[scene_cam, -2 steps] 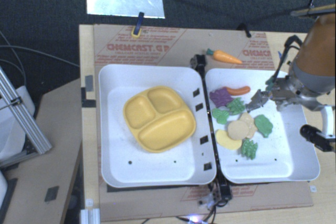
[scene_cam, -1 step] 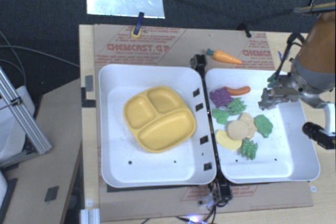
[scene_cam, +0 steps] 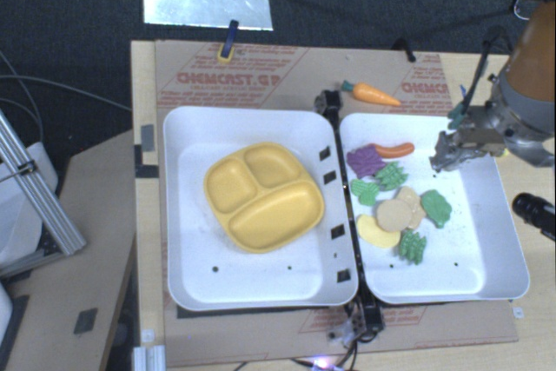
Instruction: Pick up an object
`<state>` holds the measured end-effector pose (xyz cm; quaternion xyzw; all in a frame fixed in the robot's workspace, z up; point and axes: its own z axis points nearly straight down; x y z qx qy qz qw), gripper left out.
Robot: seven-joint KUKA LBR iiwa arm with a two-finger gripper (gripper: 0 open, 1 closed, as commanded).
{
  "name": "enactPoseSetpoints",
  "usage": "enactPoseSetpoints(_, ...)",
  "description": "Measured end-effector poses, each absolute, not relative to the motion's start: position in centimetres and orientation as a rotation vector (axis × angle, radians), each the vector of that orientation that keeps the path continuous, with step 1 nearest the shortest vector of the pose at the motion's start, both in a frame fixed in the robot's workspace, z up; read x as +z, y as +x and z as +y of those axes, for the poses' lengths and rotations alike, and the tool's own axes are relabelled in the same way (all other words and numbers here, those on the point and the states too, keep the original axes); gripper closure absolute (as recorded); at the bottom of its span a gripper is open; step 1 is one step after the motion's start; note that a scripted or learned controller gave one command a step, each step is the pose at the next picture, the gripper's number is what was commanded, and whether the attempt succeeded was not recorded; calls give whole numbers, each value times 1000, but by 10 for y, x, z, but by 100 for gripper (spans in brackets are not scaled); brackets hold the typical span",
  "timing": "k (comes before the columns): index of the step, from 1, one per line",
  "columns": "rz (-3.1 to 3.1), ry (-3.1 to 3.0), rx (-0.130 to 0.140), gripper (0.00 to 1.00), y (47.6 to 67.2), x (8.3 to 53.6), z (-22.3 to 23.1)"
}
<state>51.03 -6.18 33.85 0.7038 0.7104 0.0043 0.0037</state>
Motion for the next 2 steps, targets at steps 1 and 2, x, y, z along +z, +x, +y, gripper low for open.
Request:
enactPoseSetpoints(1, 2225, 2206, 13, 100, 530, 411, -37)
enactPoseSetpoints(2, 2227, 2207, 12, 100, 571, 454, 7)
